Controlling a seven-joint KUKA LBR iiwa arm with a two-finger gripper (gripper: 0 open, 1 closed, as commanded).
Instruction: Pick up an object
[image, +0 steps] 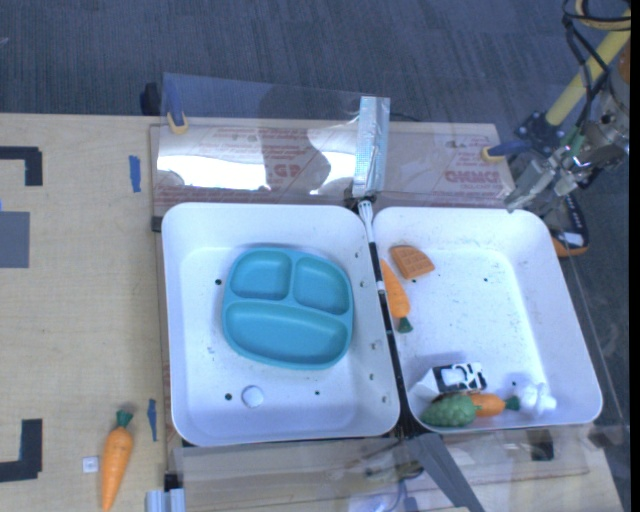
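The right bin (500, 300) holds several small items. An orange wedge-shaped piece (411, 262) and a toy carrot (395, 295) lie along its left wall. At its front sit a black-and-white item (459, 377), a green lumpy toy (450, 410), a small orange carrot (487, 404) and a white piece (536, 400). My gripper (548, 172) hangs above the bin's far right corner, outside its rim and well away from all the objects. It is small and cluttered against cables there.
A blue divided plate (288, 307) and a small white disc (252, 397) lie in the left bin (190, 300). Another toy carrot (117, 455) rests on the bench at the front left. A clear plastic sheet (300, 150) stands behind both bins.
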